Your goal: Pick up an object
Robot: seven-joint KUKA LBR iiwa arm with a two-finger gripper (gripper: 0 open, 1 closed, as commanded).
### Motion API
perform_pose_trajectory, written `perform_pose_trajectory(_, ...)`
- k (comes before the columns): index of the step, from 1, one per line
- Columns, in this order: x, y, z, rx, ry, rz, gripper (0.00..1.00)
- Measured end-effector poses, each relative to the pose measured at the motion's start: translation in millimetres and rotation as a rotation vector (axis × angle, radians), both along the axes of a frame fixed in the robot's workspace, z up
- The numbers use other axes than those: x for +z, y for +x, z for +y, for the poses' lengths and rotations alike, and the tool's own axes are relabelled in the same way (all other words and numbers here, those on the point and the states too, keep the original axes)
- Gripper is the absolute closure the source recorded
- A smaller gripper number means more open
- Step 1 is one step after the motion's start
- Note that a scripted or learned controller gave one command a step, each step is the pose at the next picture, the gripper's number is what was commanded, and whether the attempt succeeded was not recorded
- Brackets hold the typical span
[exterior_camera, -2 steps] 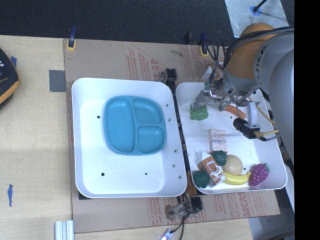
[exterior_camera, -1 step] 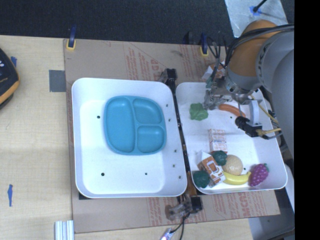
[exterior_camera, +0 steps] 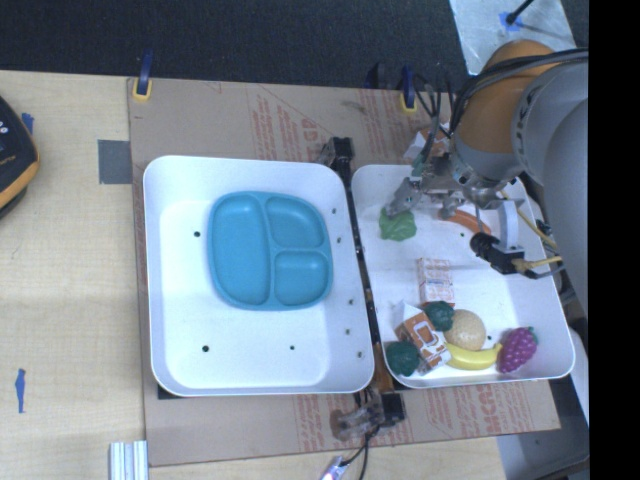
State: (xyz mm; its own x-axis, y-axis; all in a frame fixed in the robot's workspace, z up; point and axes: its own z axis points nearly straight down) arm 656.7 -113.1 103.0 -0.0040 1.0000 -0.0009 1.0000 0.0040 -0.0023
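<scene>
End effector (exterior_camera: 408, 196) sits low over the upper left corner of the right bin (exterior_camera: 560, 363), directly above and apparently in contact with a green object (exterior_camera: 398, 226); whether it is released or clenched on that item cannot be determined from this angle.

Tabletop (exterior_camera: 70, 298) carries a cardboard sheet (exterior_camera: 250, 118) bearing two bins side by side. The left bin (exterior_camera: 175, 368) holds a blue divided plate (exterior_camera: 270, 248). The grey arm (exterior_camera: 555, 118) enters from the right and overhangs the right bin's upper portion.

Right bin contents: the green object lies apart from the rest, near the top wall. An orange carrot-shaped piece (exterior_camera: 468, 223) lies just beside the wrist hardware. A small printed packet (exterior_camera: 435, 280) lies mid-bin. Clustered at the lower edge, touching or nearly so: a brown carton (exterior_camera: 422, 340), a pale round item (exterior_camera: 466, 328), a banana (exterior_camera: 472, 359), purple grapes (exterior_camera: 517, 349) and a dark green piece (exterior_camera: 402, 357).

Judgement: the green object is the sensible target, being isolated. A sound grasp calls for centring on it, keeping off the bin wall, closing fully before lifting, then rising vertically. Risk: the item looks soft and irregular and may slip.
</scene>
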Motion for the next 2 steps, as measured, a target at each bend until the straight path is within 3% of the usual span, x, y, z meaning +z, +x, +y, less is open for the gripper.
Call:
perform_pose_trajectory(1, -11.0, -0.6, 14.8, 0.001, 0.000, 0.002, 0.00)
perform_pose_trajectory(2, -10.6, -0.2, 6.8, 0.000, 0.000, 0.000, 0.00)
